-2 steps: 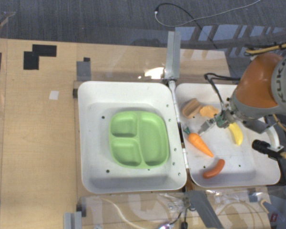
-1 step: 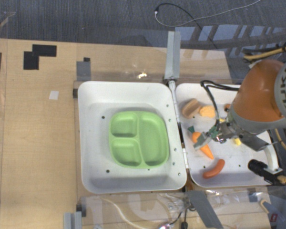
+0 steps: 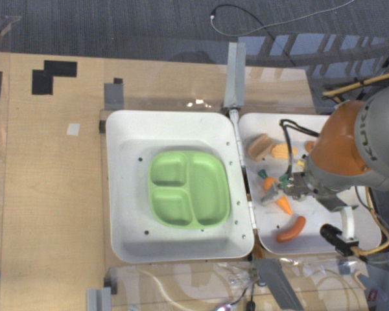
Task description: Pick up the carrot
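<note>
I see the gripper (image 3: 289, 185) low in the right bin (image 3: 369, 238), its state impossible to tell from here, between two carrots (image 3: 268, 183) (image 3: 284, 205) near the green plate (image 3: 189, 188).

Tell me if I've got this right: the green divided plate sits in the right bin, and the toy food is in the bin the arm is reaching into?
Not quite. The camera view shows the green divided plate in the left bin, not the right one. The rest holds: the toy food, including a carrot and a sausage, lies in the right bin, where the arm reaches in.
</note>
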Controlling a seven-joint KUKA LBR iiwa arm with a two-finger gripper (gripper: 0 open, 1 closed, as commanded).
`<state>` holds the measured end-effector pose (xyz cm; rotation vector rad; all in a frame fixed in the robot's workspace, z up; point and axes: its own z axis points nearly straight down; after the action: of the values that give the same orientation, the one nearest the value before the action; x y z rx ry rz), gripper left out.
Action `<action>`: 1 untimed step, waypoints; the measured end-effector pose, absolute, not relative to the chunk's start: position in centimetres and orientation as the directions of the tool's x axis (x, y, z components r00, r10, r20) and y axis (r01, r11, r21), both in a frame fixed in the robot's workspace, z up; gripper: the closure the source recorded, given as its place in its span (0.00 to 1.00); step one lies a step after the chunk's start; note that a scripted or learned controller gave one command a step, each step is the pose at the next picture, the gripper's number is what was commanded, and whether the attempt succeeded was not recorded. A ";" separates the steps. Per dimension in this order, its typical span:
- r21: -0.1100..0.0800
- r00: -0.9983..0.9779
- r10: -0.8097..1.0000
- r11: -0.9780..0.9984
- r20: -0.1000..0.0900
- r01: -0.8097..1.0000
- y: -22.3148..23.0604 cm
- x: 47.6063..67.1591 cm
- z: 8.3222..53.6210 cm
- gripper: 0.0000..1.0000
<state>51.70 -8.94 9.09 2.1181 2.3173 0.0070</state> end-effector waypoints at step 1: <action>0.008 -0.092 0.996 0.092 0.002 0.996 -8.9 52.0 10.0 1.00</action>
<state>51.99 -8.85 10.03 2.1139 2.3186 0.0119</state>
